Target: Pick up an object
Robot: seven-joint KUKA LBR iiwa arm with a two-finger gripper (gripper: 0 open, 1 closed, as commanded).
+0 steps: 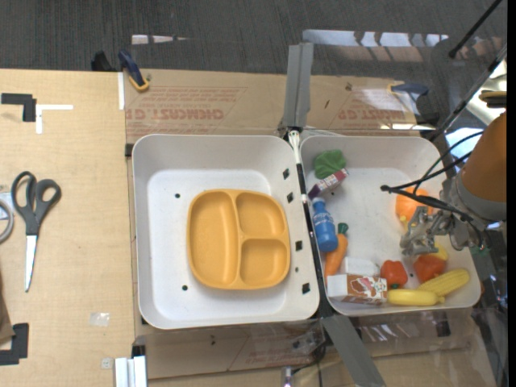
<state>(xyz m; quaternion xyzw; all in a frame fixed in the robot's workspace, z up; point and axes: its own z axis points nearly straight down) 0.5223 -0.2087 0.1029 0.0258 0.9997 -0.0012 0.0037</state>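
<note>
A yellow tray (239,239) (three compartments) lies in the left bin (153,216). In the right bin (367,156), a blue bottle (324,226) lies by the divider, a banana (413,297) and corn (444,281) along the front. The gripper (421,236) hangs low near an orange fruit (408,206); its state I cannot tell.

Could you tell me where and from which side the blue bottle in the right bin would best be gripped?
Probably across the middle of the blue bottle, coming straight down. It lies flat on the right bin floor, lengthwise along the left wall, so its narrow width is what the claw can span. The carrot touches its lower end and a purple packet sits near its cap, so mid-body looks freest.
</note>
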